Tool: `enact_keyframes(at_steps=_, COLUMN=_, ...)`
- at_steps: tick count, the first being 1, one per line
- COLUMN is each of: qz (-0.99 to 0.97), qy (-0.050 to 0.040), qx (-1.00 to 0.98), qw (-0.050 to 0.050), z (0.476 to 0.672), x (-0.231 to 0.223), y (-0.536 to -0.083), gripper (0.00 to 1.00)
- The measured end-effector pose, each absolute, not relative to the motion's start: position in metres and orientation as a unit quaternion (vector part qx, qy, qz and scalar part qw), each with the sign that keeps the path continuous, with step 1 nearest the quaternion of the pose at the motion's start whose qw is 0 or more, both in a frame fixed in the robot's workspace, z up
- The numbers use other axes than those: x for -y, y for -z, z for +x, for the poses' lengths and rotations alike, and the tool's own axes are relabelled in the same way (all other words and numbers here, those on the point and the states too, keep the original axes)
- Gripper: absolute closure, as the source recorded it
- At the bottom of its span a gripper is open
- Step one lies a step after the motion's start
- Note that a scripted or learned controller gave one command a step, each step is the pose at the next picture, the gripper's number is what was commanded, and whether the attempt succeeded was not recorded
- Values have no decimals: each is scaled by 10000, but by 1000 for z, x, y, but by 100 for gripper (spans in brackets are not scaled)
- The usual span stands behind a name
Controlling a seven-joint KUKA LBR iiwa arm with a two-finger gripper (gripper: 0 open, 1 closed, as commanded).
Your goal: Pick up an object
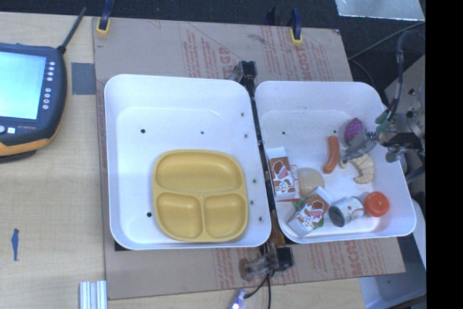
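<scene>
Croissant-shaped beige toy pastry (364, 168), light and stiff, at your end effector's (359, 150) six o'clock; grip state unreadable.

Red mirrored print runs along the edges of the cardboard sheet (217, 47) under both bins in mid-frame, too blurred to read, as are the small cartons' (283, 177) labels.

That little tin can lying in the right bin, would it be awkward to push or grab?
Probably. The can lies on its side, so a nudge would likely set it rolling. Its metal skin looks smooth and hard, perhaps slippery. The carton and orange ball crowd it on either side, leaving little room.
</scene>
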State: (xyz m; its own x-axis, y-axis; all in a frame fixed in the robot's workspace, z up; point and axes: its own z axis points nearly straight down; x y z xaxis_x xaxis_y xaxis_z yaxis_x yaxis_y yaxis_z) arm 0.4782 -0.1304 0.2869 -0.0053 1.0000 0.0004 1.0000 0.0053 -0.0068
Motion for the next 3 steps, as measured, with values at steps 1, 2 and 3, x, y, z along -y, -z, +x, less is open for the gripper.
enact_keyframes(at_steps=1, qz=-7048, qy=-26, qx=7094, qw=33, z=519, x=131, y=-91, gripper=0)
enact_keyframes(at_steps=2, qz=-7060, qy=-18, qx=7082, qw=19, z=546, x=213, y=-116, gripper=0)
enact_keyframes(at_steps=3, qz=-7048, qy=-22, qx=7094, qw=26, z=615, x=176, y=-89, gripper=0)
